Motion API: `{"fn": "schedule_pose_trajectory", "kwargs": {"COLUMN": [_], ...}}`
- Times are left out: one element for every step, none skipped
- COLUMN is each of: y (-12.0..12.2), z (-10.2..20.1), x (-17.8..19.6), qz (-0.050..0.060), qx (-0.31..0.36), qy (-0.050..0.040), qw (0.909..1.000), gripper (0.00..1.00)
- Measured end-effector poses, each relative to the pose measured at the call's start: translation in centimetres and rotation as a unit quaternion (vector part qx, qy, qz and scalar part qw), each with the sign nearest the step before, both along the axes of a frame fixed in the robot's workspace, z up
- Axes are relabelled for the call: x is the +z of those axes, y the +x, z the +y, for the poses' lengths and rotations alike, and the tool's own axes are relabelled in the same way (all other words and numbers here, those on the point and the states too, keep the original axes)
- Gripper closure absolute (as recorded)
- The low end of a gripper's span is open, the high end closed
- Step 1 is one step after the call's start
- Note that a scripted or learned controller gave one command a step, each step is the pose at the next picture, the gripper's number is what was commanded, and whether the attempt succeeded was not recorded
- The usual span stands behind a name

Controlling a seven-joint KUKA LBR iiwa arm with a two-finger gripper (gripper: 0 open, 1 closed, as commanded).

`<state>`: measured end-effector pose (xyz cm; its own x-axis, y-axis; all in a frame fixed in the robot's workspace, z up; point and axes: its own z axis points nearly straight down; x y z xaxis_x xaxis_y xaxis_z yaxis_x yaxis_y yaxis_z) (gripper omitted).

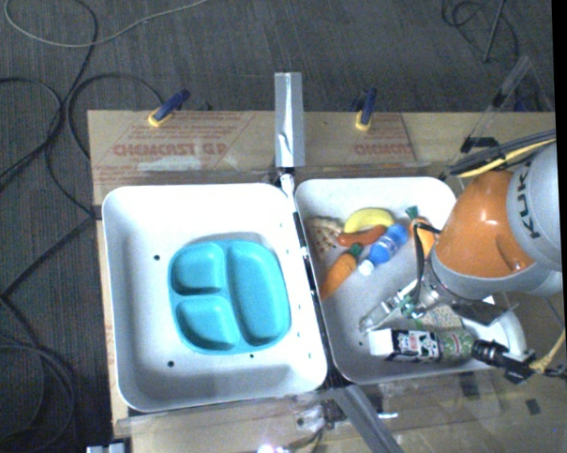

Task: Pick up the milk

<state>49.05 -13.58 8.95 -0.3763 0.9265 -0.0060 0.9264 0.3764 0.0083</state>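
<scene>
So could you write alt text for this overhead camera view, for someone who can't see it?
A grey robot arm with an orange band reaches into the right white bin, its gripper just above a black-and-white milk carton lying on its side. The left white bin holds a blue divided plastic tray.

This looks like a robotics lab or test workshop. A grey and orange industrial arm (495, 235) reaches over two white bins (135, 274) set on a plywood board (196, 150) held by clamps (169, 107). Loose cables (34, 91) trail over dark carpet (369, 29), and a metal post (288, 117) stands between the bins.
</scene>
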Motion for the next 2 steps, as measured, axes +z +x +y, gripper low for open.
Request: {"fn": "schedule_pose_trajectory", "kwargs": {"y": [-0.6, -0.2], "z": [-4.4, -6.0], "x": [6.7, 0.0], "qz": [0.004, -0.002], "qx": [-0.085, 0.077], "qy": [0.0012, -0.0014], "qw": [0.9964, 0.9971], "gripper": [0.0, 0.0]}}
